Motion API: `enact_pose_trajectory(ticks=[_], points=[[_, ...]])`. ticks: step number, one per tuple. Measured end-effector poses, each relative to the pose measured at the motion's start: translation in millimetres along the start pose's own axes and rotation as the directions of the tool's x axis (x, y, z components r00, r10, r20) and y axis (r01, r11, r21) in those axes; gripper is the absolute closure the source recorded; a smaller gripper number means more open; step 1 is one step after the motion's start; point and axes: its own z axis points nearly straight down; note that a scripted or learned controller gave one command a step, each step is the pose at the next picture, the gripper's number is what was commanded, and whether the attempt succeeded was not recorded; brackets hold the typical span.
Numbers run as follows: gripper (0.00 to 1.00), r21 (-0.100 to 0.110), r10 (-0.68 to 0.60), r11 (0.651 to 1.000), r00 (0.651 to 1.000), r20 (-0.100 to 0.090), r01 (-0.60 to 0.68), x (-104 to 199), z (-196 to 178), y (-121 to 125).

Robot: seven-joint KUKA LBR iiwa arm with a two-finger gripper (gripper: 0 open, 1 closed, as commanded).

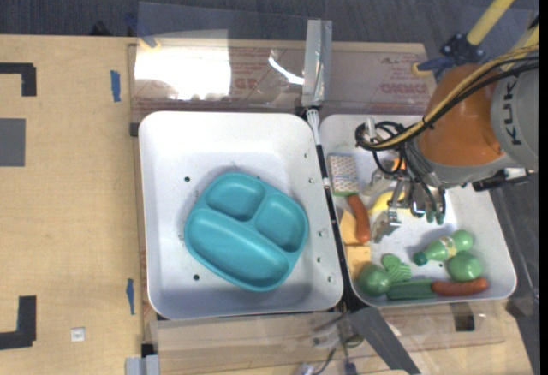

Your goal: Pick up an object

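Note:
My gripper (401, 209) hangs low over the middle of the right bin (501, 236), below the orange wrist band. Just left of it lies an orange sausage-shaped toy (358, 218), with a small yellow piece (380, 203) partly hidden under the gripper. A checkered pale block (342, 173) lies near the bin's back left. Along the front sit a green vegetable (374, 279), a dark green stick (413, 289), a red sausage (461, 286) and two green pears (447, 248). Whether anything is held is hidden.
The left bin (163, 193) holds a teal divided plate (247, 230). A yellow wedge (356, 256) lies at the right bin's left wall. Cables (385, 138) loop behind the gripper. A clear plastic sheet and a taped divider (315, 65) stand behind the bins.

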Motion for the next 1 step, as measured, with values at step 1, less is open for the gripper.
enact_pose_trajectory(ticks=[1], points=[[0.00, -0.003, 0.212, 0.977, 0.977, -0.002, -0.212, -1.8, 0.4, 3.0]])
